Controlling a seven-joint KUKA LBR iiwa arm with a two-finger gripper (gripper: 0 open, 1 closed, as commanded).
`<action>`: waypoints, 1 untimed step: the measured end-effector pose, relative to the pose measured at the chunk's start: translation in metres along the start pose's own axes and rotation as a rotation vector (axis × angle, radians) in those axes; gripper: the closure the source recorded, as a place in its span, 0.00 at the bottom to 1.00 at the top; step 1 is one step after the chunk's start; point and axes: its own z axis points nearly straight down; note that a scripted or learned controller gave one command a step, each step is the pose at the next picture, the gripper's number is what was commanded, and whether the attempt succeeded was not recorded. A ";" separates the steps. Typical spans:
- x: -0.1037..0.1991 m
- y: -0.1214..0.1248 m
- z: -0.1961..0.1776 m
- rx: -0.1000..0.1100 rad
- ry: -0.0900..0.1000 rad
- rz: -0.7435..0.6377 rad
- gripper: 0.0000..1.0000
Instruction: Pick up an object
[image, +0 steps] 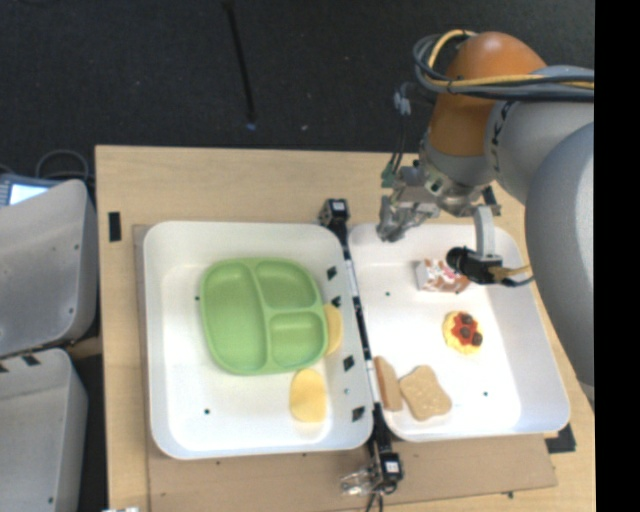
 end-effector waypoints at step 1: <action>0.043 0.002 -0.004 -0.002 0.001 -0.001 1.00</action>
